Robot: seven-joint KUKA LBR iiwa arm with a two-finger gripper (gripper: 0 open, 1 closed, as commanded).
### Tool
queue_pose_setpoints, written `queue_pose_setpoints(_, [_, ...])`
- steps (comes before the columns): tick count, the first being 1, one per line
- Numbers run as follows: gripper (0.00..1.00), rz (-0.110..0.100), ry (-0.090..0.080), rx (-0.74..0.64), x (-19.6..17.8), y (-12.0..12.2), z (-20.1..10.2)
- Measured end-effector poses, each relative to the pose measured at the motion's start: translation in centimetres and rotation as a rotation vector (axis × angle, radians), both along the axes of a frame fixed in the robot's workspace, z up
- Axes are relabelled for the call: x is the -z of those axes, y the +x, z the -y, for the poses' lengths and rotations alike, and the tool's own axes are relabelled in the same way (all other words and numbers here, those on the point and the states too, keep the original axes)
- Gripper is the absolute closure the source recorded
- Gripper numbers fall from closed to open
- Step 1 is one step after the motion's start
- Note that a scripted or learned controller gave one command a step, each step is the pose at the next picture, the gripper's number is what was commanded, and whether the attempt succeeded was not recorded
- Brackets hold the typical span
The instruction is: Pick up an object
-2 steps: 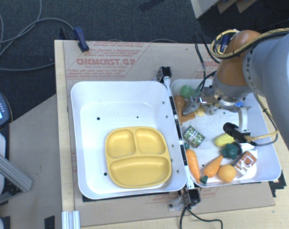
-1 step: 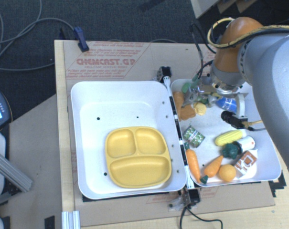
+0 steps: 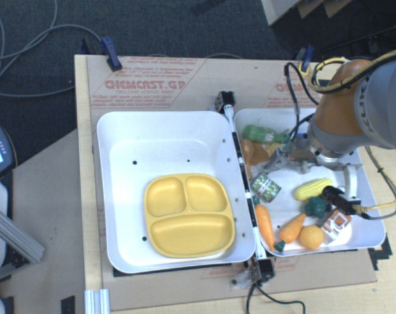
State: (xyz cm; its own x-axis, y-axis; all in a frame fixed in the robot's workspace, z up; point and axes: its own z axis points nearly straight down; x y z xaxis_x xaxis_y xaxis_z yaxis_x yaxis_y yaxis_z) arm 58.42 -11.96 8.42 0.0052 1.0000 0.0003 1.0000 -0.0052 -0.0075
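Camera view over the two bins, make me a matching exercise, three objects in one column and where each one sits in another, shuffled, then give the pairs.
Things:
1. yellow divided plate
2. corn cob
3. green bottle

Places:
A. far end of the right bin
B. in the left bin
C. middle of the right bin, beside the gripper

Pairs: 1-B, 2-C, 3-A

The grey arm with an orange band is cut off at the 3 o'clock edge and covers part of the right shallow white bin. Its two-finger gripper is indistinct, finger position undeterminable. The green bottle-shaped item at 12 o'clock of that bin is partly obscured.
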Motion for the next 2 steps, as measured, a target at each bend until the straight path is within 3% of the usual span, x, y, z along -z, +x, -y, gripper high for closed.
queue_pose_setpoints(1, [0.0,-0.035,-0.003,-0.014,0.3,7.6,-2.4])
queue_pose_setpoints(2, [0.0,0.0,-0.001,0.003,-1.2,-1.3,3.2])
